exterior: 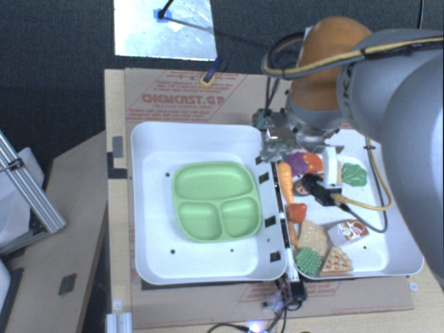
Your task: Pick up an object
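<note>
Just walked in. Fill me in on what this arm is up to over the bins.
The arm reaches in from the right and hangs its gripper over the right bin, near the divider's far end. Below it lies a heap of toy food: a carrot, a purple piece, a green leaf, a waffle. No item shows between its fingers. The left bin holds a green divided tray, untouched.

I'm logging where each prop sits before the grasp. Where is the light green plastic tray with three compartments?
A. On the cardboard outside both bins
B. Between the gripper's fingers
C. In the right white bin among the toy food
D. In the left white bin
D: the light green plastic tray with three compartments lies flat on the floor of the left white bin, while the toy food, such as the orange toy carrot, sits in the right white bin.
</note>
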`<state>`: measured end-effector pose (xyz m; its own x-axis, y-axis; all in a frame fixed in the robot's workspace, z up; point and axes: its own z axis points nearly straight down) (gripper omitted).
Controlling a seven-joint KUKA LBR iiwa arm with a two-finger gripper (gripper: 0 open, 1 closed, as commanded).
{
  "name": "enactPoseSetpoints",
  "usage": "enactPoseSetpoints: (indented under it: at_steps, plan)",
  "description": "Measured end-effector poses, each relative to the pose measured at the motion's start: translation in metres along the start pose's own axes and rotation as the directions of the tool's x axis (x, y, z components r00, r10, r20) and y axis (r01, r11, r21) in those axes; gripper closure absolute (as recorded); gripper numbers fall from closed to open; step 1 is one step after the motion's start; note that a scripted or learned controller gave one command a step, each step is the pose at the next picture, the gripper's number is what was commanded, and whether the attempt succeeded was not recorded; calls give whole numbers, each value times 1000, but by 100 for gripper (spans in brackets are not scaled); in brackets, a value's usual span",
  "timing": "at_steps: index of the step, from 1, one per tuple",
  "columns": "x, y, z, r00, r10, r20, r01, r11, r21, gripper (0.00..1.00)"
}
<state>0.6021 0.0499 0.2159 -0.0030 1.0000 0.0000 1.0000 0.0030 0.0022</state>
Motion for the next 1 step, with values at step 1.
enactPoseSetpoints:
  at_steps: [1]
  plan:
    - [2,-2,1,1000,-3,0,3,1000,1,100]
